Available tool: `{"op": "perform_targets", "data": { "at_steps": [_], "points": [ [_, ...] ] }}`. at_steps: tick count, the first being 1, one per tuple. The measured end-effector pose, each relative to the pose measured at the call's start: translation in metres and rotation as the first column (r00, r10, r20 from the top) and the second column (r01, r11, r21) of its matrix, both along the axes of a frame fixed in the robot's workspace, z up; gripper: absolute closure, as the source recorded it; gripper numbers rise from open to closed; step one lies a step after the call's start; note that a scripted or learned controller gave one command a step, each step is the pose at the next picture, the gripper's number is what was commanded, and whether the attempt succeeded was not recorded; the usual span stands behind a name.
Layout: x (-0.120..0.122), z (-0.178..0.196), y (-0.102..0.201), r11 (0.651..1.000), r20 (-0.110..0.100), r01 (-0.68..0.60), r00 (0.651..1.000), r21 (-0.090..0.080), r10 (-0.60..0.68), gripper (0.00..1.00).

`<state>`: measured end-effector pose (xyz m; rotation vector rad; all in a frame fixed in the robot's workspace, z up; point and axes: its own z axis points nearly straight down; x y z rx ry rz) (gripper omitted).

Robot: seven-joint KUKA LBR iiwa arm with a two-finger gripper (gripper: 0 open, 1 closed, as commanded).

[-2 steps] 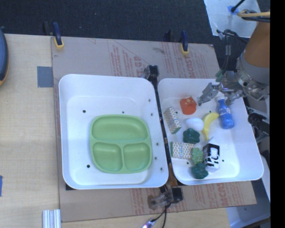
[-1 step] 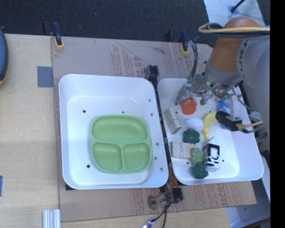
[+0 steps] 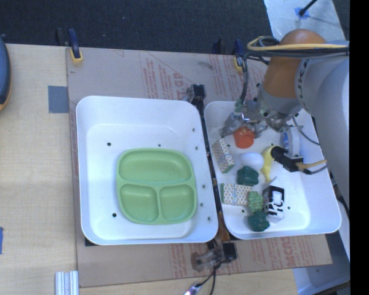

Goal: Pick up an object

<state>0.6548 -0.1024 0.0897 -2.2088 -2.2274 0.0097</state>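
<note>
My gripper [image 3: 244, 126] hangs over the far left part of the right bin [image 3: 323, 217]. Directly under it, and touching or nearly touching it, is a small orange-red object [image 3: 244, 139]. Whether that object is gripped is not visible from this angle. Close by lie a patterned packet [image 3: 223, 154], a white rounded object [image 3: 252, 160], a yellow piece [image 3: 269, 160] and a dark green object [image 3: 248, 176].
Nearer the front of the right bin are a patterned block [image 3: 236, 193], a light green bumpy thing [image 3: 255, 200], another dark green object [image 3: 258, 221] and a black-and-white item [image 3: 274, 203]. The left bin [image 3: 95, 165] holds a green divided plate [image 3: 155, 185].
</note>
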Motion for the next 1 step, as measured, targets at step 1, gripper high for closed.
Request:
{"op": "perform_targets", "data": {
  "at_steps": [1],
  "points": [
    [0.0003, 0.013, -0.0012, 1.0, 0.0, -0.001, 1.0, -0.001, 0.001, 1.0]
  ]
}}
